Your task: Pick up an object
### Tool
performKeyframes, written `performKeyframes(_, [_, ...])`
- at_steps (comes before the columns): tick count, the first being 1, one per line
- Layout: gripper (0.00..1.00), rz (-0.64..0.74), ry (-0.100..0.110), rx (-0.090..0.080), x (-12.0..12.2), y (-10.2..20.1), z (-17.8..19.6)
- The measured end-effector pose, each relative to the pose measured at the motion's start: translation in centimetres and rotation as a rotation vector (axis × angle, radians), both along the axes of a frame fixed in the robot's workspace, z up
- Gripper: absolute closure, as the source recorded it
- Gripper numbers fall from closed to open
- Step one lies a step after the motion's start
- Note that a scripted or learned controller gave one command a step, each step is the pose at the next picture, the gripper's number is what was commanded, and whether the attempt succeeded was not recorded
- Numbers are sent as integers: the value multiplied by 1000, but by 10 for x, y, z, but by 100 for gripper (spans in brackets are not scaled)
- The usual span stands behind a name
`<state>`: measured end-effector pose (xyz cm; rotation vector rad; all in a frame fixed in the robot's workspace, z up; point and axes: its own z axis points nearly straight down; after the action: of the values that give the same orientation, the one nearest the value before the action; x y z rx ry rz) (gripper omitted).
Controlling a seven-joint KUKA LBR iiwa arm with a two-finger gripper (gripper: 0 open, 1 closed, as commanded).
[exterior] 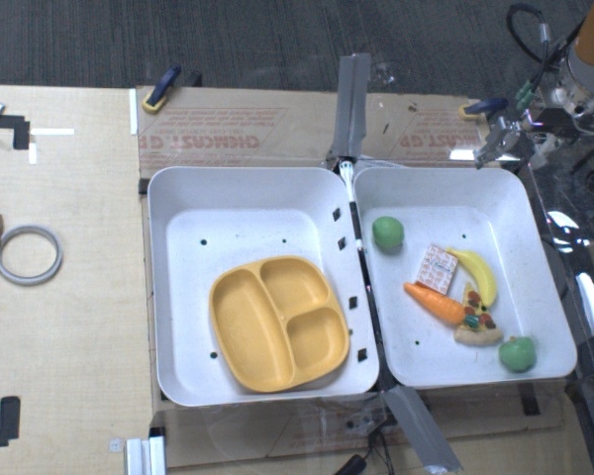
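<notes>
Random stuff lying around the bench

There's a grey roll of tape (27, 254) sitting flat on the left side of the wooden bench top (69, 364), and a blue-and-yellow clamp (162, 88) up at the back edge, clipped near the brown cardboard sheet (238, 132) behind the bins.

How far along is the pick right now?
Done: nothing yet. The banana, carrot, both green balls, the small card and the pizza slice all lie in the right bin; the yellow tray sits in the left bin. In hand: the gripper is above the right bin's far corner, holding nothing visible. Left: descend, grasp and lift.
</notes>
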<state>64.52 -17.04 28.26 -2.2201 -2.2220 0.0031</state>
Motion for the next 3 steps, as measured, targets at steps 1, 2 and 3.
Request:
performKeyframes(1, [0, 177, 0, 1, -69, -23, -96])
performKeyframes(2, [0, 115, -1, 1, -83, -34, -191])
performKeyframes(3, [100, 113, -2, 0, -82, -35, -182])
